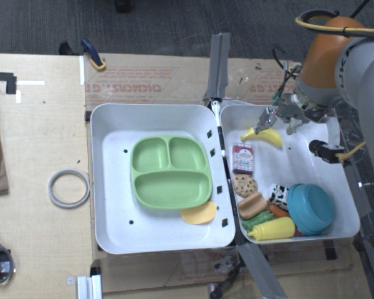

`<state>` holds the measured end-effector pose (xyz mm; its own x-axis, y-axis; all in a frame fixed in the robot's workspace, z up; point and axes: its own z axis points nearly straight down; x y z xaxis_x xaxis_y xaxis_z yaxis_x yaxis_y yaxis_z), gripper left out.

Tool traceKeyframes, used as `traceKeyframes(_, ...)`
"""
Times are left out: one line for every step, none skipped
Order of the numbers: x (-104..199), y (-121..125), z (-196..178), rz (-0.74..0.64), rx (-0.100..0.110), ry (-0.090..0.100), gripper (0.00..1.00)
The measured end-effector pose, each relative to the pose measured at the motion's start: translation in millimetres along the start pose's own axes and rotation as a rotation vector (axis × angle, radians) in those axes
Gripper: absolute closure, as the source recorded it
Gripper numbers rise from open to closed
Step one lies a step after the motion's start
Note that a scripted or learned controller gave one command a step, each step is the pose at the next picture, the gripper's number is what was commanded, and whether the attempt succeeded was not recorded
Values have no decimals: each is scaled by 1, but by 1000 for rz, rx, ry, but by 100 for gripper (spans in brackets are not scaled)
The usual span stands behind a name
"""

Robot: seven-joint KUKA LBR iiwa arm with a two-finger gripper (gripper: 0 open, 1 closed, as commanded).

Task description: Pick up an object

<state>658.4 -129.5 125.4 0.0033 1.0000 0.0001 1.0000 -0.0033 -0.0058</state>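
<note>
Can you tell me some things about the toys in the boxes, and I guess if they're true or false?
1. The green plate lies in the left bin. True.
2. The banana lies in the left bin. False: it is in the right bin, by the tool.
3. The blue bowl is in the right bin. True.
4. The cookie sits on the green plate. False: it is in the right bin, below the red packet.
</note>
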Motion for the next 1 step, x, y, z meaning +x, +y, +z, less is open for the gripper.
traceKeyframes(-43,0,35,-54,-1,0,0)
